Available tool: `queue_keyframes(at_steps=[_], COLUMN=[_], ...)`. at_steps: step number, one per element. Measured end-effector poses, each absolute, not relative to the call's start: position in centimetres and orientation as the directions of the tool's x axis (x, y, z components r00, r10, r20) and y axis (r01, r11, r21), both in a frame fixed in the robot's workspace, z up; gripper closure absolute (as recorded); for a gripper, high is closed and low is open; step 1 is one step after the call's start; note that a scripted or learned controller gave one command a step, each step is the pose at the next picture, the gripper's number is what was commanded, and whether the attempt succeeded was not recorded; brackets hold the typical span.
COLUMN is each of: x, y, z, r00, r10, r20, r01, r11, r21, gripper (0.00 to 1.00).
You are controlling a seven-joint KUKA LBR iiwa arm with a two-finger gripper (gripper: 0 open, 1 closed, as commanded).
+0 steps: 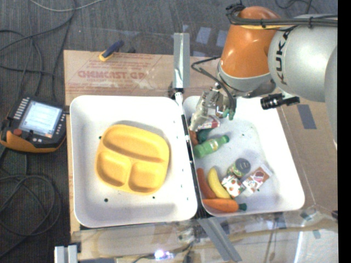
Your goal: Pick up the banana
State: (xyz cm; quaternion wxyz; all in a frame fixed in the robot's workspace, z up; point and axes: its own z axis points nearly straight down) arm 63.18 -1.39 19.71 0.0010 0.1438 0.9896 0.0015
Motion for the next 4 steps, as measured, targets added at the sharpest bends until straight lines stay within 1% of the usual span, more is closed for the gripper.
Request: queue_keyframes(at_steps=[1,2,3,4], x=[63.2,52.2,57.1,50.4], y=[-1.4,5.0,13.4,10.3], z=[19.7,21.2,15.4,11.7], r00=[-0.959,-1.0,-0.995,-0.978], r10=[0.285,0.027,-0.104,-0.21], r20=[-0.001,0.0,0.0,0.003], r01=[0.285,0.027,-0.104,-0.21], r11=[0.959,1.0,0.995,0.978], r21=[0.003,0.002,0.002,-0.001], gripper=[0.0,0.0,0.0,0.0])
